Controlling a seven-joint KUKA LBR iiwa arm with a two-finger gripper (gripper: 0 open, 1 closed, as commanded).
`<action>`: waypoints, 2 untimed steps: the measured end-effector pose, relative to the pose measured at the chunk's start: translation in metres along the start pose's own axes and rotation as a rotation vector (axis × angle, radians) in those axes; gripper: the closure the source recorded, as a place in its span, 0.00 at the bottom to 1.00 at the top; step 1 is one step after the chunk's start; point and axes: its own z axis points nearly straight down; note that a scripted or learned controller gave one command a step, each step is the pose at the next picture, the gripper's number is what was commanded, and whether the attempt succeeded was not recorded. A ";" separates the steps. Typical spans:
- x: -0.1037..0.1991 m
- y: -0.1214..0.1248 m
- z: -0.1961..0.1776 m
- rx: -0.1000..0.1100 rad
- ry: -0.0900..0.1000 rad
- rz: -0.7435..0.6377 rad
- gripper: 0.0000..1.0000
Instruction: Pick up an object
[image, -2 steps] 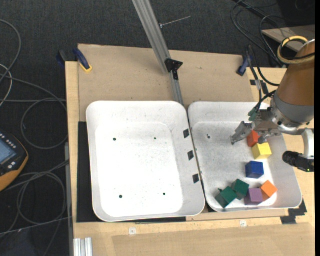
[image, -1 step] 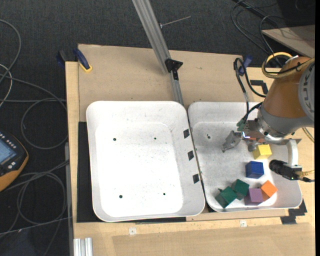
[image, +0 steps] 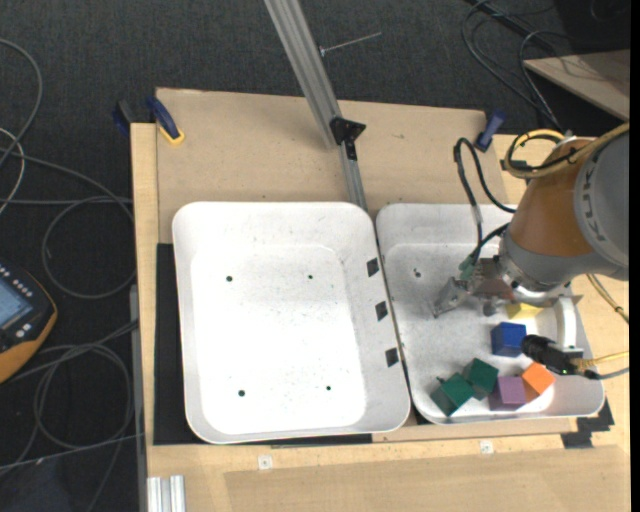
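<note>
Currently the end effector (image: 452, 295) hangs low in the right bin (image: 420, 255) with its fingers apart and nothing between them, while the blue block (image: 509, 338) lies just beside it, toward the bin's near right corner.

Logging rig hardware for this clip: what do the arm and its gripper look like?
The arm is a thick, rounded grey body with a broad orange band above the wrist. Black cables loop beside it, and a yellow one sits near its top. The gripper is small, dark grey metal with two thin fingers.
</note>
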 end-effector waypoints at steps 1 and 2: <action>0.000 0.002 -0.014 -0.008 -0.001 -0.001 1.00; 0.004 0.011 -0.061 -0.013 -0.003 -0.003 1.00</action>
